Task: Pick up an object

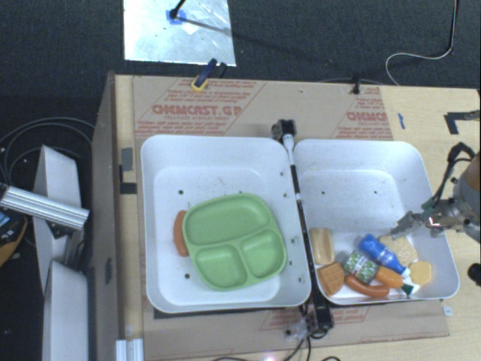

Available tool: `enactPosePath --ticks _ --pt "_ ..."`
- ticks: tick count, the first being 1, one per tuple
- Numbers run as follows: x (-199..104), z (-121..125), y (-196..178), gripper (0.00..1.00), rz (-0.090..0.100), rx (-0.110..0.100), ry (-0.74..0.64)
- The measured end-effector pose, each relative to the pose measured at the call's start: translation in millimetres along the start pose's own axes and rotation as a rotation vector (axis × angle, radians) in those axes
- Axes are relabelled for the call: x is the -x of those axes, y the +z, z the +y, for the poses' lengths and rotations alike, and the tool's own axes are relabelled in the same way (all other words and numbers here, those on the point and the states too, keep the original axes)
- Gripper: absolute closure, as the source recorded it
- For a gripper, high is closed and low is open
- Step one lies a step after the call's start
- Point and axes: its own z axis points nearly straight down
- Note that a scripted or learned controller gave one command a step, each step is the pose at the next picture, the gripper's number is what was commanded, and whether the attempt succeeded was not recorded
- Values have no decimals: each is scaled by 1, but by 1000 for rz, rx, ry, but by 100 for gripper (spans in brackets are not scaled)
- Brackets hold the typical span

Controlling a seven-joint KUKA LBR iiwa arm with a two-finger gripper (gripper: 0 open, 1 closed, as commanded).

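Bench (331, 104), left white bin (161, 201), right white bin (361, 160)

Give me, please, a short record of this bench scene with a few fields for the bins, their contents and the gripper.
left bin: holds a green divided plate and a sausage lying against the plate's left edge
right bin: toy foods heaped in its near corner
heap: bread roll, blue bottle, green can, carrot, cracker, among others
gripper: at the right bin's right side, just above the heap
holding anything: nothing seen between the fingers
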Motion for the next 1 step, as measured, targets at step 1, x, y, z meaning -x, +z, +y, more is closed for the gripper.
enactPosePath --ticks 1 --pt "-91 48 83 0 2 -2 -3"
